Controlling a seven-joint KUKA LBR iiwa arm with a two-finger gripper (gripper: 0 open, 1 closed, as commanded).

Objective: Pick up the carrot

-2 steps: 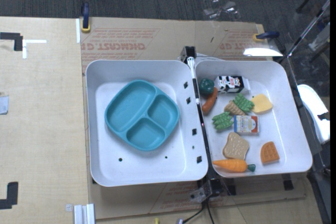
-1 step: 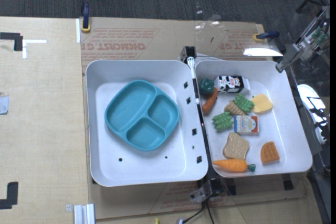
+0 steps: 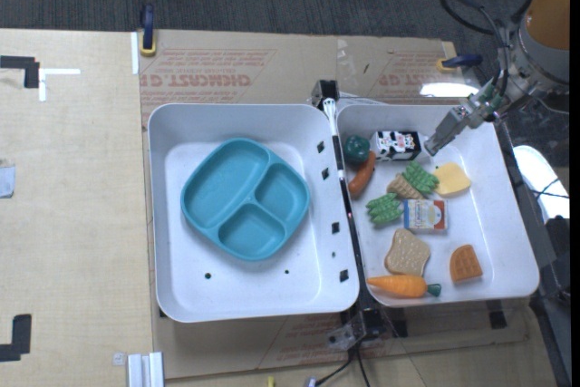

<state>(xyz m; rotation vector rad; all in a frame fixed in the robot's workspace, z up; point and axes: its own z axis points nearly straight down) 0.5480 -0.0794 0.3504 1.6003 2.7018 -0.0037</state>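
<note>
The carrot (image 3: 399,286) lay at the near edge of the right bin (image 3: 517,222), close against its front wall, at about six o'clock within that bin. Its long axis ran nearly left to right across the view, the orange root pointing toward nine o'clock and the small green top toward three o'clock.

The end effector (image 3: 439,140) hung over the far part of the same bin, near twelve o'clock, reaching in from the upper right. From it the carrot lay toward six to seven o'clock, well apart, with most of the bin's other toys between the two: the yellow cheese wedge (image 3: 452,178), the green leafy pieces (image 3: 419,178), the small printed packet (image 3: 425,215) and the bread slice (image 3: 407,253), which sat just beside the carrot on its far side.

The end effector's tip sat beside the black-and-white milk carton (image 3: 397,144), and whether it touched anything could not be told. It looked narrow and dark at this angle, and nothing was visible in its grasp; whether it was released or clenched could not be told. Judging from the layout, the coming move would call for travel toward the front wall and a grip set across the carrot's long axis.
</note>
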